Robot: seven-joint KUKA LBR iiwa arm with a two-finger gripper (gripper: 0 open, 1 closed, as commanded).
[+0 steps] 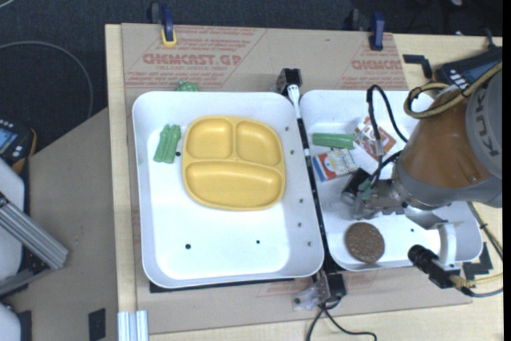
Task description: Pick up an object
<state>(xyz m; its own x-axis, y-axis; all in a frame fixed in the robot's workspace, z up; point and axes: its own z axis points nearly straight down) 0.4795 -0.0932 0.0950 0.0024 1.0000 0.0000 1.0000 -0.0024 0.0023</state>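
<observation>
The arm (447, 152), grey with an orange band, reaches in from the right and covers much of the right bin (335, 101), so that bin's right wall and part of its floor are hidden, and the arm itself is cut off at the edge of the view. The hand (363, 200) is a dark, cluttered shape low over the right bin's floor, and whether it is released or clenched cannot be told; nothing can be made out between its parts. Just below it lies a round brown disc (365, 242), near the bin's front wall; whether the hand touches the disc is unclear. Up and to the left of the hand are a green bar (333, 140), a white and blue packet (334, 164) and a crumpled red and white wrapper (372, 139), close together and partly overlapping, with their printing too small to read. A black cable (382, 112) loops over the wrapper toward the arm. The left bin (227, 255) holds a yellow divided tray (234, 162) with three compartments and, just to its left, a small green ridged piece (168, 144). Both bins sit side by side on the counter (128, 92), whose protective sheet bears red lettering. Two blue clamps (165, 18) grip the counter's far edge.
</observation>
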